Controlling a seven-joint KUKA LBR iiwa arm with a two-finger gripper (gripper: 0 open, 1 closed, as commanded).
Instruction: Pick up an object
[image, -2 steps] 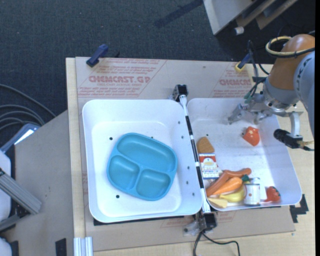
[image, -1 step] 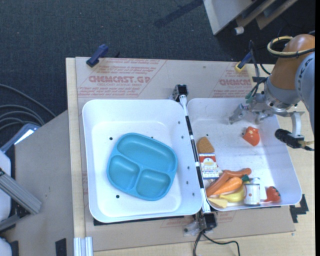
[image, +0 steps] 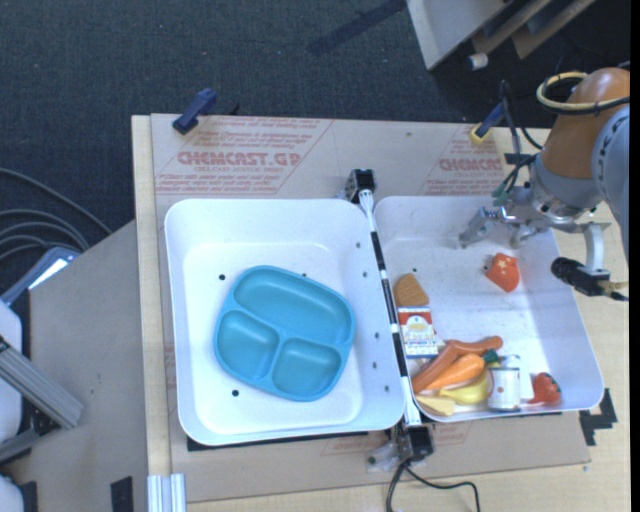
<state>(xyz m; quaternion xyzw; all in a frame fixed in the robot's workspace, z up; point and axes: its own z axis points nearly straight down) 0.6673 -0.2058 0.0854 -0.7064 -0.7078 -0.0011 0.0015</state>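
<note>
Two white bins side by side on a bench. Left bin (image: 190, 300) holds a blue divided plate (image: 285, 332), three compartments, lying flat near the middle.

Right bin (image: 570, 340) holds the clutter. Red-orange toy strawberry-like piece (image: 503, 271) sits alone in the upper middle of the bin, apart from the rest. Along the left wall: a brown bread-like piece (image: 409, 290), just below it a small red-and-white carton (image: 417, 329). Bottom corner pile: toy carrot (image: 452, 368) lying across a yellow banana (image: 468, 393), a pale slice (image: 432, 404) under them, a small can (image: 505, 384) touching the banana's right, a red tomato-like piece (image: 546, 389) just beside the can at the bin's wall.

Gripper (image: 497, 227) is over the upper part of the right bin, arm coming in from the right, orange band above the wrist. Fingers spread apart, nothing between them. Strawberry piece lies just below and right of the fingertips, not touching.

Black clamp (image: 360, 184) at the top of the seam between bins.
</note>
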